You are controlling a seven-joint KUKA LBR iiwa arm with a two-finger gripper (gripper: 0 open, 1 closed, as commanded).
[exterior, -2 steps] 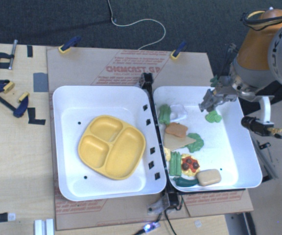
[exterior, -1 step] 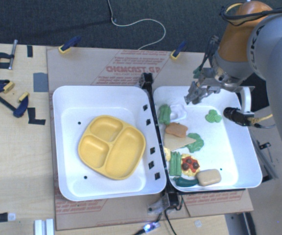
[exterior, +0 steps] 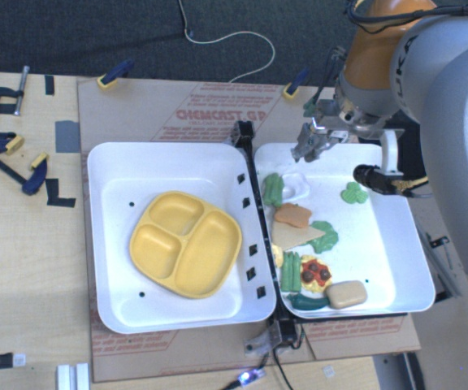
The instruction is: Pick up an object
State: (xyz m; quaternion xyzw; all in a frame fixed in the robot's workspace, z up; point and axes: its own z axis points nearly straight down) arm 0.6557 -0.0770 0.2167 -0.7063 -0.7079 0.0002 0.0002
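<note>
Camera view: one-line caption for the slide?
Arm's claw hovers over the far edge of the right bin of toy food; a yellow divided plate lies in the left bin.

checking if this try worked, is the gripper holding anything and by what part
Nothing is held. The gripper hangs above the far edge of the right bin, with no object between its fingers.

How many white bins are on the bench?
2. One white bin is on the left and holds a yellow tray. The other white bin is right beside it, on the right, with toy food in it.
</note>
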